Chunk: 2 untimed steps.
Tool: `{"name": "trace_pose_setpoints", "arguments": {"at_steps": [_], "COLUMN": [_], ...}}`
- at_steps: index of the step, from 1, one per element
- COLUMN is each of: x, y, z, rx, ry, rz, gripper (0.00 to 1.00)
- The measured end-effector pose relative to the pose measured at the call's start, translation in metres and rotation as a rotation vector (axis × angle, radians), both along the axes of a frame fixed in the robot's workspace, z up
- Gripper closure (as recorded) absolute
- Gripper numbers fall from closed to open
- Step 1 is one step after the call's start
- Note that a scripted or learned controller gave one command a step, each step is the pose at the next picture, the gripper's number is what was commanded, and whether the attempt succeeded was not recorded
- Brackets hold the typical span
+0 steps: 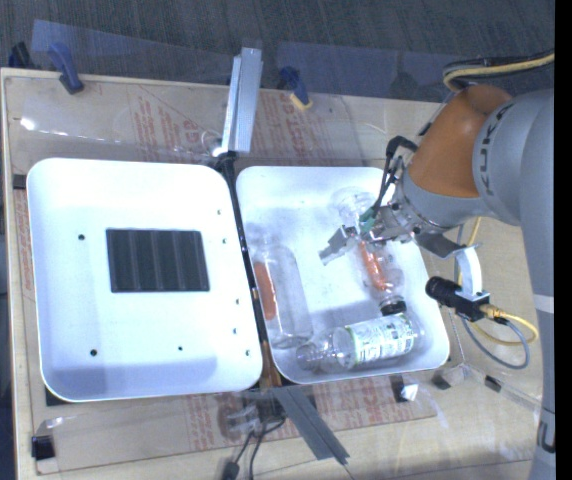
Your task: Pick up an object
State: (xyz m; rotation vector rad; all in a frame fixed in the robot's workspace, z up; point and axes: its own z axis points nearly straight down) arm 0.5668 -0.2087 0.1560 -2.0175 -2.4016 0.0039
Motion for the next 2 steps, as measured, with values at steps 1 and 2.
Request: {"name": "trace_pose_setpoints", "arguments": {"at_steps": [1, 2], "x": [0.017, -0.023], "y": [0.006, 0.007], "z": [-0.065, 0.074], "rx": [0.006, -0.002], "ry": [0.004, -0.003], "rz": [-0.508, -0.356], "gripper": [0.0, 0.0]}}
